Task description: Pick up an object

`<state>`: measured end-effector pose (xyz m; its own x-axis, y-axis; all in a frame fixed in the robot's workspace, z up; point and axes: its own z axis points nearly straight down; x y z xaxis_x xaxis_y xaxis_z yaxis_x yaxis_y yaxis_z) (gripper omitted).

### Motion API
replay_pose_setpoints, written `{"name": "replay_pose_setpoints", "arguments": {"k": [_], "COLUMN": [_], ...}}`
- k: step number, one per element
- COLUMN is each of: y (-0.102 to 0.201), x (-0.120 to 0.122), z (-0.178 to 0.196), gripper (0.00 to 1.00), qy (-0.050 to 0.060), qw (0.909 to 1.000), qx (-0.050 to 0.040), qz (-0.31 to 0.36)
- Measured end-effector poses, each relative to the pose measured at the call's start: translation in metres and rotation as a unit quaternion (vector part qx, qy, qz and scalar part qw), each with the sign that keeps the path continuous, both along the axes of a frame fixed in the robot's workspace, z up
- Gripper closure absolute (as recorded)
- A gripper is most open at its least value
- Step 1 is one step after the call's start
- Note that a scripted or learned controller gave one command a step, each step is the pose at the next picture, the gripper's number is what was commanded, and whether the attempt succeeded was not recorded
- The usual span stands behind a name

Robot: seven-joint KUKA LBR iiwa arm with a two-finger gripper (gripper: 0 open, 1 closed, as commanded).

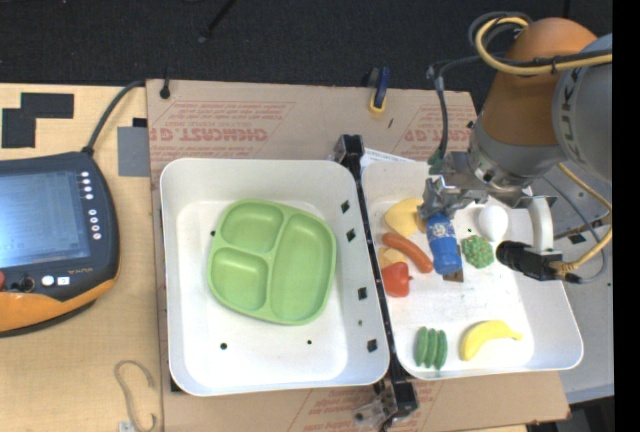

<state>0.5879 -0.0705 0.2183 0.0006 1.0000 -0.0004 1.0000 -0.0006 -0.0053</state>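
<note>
The right bin [545, 345] holds several toy foods. Among them are a blue packet [445, 245], a red sausage [408, 251], a red pepper [396, 278] and a yellow fruit [402, 216]. There are also a green broccoli [478, 252], a white egg [491, 220], green pea pods [431, 347] and a banana [488, 337]. My gripper [441, 202] hangs low over the bin's upper middle, right at the top end of the blue packet. Whether it touches the packet I cannot tell. The wrist hides what lies beneath it.
The left bin [190, 340] carries a green divided plate [272, 260]. A black divider [364, 260] joins the two bins. A teach pendant [50, 230] lies on the bench at far left. A blue clamp [378, 90] stands at the cardboard's back edge.
</note>
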Motion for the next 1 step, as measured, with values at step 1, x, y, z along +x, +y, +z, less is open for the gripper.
{"name": "replay_pose_setpoints", "arguments": {"k": [1], "y": [0.0064], "x": [-0.0034], "z": [0.0191], "gripper": [1.0], "qy": [-0.002], "qw": [1.0], "qx": [0.0004], "qz": [0.001]}}
